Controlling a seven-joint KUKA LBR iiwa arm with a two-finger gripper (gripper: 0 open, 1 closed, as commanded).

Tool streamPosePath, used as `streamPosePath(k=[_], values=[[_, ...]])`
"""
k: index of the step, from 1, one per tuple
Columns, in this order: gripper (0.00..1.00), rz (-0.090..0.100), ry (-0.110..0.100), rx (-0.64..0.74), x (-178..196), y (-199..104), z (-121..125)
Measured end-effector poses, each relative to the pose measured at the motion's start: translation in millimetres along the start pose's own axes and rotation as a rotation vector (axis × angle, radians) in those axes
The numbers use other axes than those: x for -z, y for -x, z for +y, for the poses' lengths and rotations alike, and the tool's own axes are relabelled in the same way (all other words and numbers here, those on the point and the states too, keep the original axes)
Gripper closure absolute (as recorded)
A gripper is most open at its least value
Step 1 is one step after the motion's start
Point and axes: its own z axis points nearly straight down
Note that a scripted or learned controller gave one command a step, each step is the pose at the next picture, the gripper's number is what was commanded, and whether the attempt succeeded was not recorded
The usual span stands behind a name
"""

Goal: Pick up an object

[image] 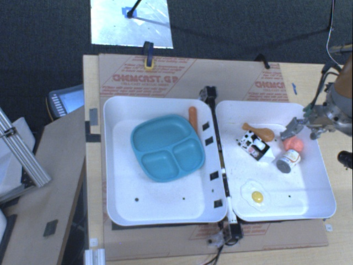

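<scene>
Pink ball (294,144) — just beneath pincer (302,127).

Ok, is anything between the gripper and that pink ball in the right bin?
Nothing visible. The gripper hangs over the right bin, just up and left of the pink ball, with bare bin floor between them. The can lies just below the ball, on its far side from the gripper.

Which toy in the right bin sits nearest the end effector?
The pink ball, just below the end effector; the fried egg lies farthest.
</scene>
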Motion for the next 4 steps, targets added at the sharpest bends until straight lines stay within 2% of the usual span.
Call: streamPosePath(k=[1, 2, 3, 4], values=[[0.0, -0.003, 0.012, 0.004, 7, -1, 3], [0.0, -0.003, 0.011, 0.004, -35, -2, 9], [0.0, 0.0, 0.019, 0.004, -90, -1, 16], [0.0, -0.001, 0.029, 0.006, -88, -3, 19]])
